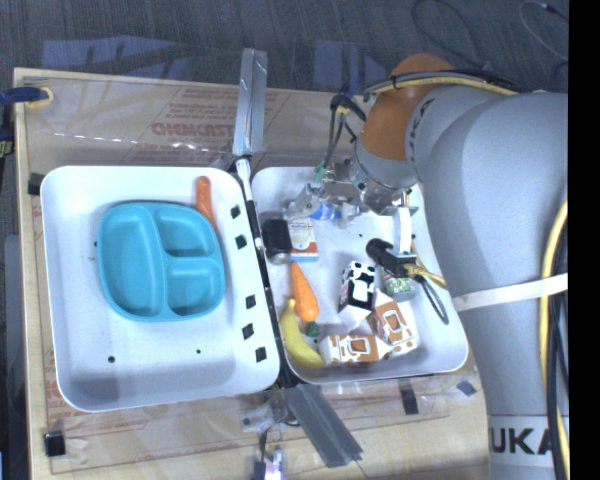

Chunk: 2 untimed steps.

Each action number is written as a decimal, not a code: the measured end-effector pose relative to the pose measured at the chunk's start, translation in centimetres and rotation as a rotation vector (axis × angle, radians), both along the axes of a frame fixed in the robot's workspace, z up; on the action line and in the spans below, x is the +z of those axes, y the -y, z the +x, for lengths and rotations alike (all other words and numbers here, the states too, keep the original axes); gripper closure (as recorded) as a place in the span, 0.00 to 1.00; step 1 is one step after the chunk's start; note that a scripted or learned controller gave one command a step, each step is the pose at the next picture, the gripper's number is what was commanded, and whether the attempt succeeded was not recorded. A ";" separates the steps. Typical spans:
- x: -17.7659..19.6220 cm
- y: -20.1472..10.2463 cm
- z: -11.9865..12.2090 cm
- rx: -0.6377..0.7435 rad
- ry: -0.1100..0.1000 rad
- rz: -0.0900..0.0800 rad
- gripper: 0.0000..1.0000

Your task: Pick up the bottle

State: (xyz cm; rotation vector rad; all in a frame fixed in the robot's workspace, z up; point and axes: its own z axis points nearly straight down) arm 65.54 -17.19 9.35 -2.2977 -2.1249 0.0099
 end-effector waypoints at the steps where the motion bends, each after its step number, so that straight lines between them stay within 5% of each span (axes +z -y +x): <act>1: 1.0 -0.1 0.0 0.005 -0.004 0.000 1.00; 2: 4.0 -3.6 0.1 -0.263 0.010 -0.006 1.00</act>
